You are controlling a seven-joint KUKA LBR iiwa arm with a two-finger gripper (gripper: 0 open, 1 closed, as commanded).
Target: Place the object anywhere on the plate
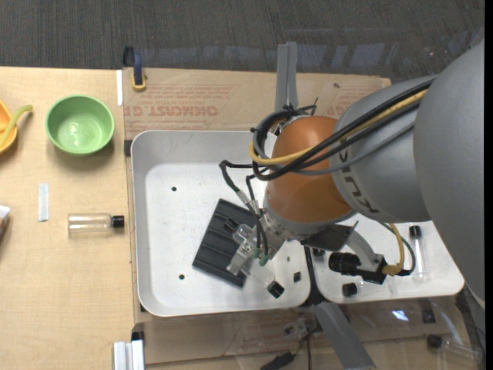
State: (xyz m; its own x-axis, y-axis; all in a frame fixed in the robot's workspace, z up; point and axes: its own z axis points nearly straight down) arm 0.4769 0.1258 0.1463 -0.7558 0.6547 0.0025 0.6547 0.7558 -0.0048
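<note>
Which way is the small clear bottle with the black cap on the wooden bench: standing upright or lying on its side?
Lying on its side. The clear bottle rests lengthwise on the wooden bench, its black cap pointing toward the white bin.

bowl (80, 125): green
bins (154, 206): white
ridged block (222, 242): black
arm band (308, 176): orange
surface (62, 284): light wood
</note>
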